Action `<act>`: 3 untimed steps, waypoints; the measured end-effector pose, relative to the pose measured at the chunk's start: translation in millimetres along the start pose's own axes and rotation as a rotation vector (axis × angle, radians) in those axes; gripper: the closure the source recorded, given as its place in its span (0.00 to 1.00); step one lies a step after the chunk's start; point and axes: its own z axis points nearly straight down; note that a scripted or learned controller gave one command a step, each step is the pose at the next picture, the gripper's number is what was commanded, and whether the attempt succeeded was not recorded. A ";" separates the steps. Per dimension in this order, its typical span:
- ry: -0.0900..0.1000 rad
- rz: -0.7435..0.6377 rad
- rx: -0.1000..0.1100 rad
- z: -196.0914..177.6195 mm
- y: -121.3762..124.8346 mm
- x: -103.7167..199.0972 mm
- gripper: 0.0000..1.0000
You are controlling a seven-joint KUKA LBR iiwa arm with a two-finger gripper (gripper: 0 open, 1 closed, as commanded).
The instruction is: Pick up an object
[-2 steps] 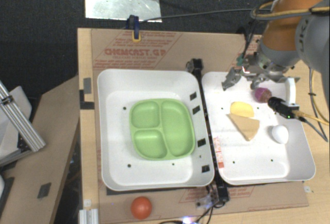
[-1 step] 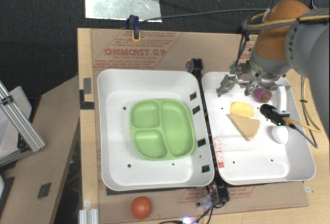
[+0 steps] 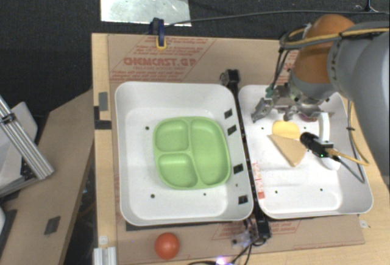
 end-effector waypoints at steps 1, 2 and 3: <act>-0.001 0.000 -0.007 -13.6 1.8 -0.1 1.00; -0.001 0.001 -0.009 -68.2 9.6 -8.7 1.00; -0.001 -0.004 -0.010 -125.8 19.2 -2.0 1.00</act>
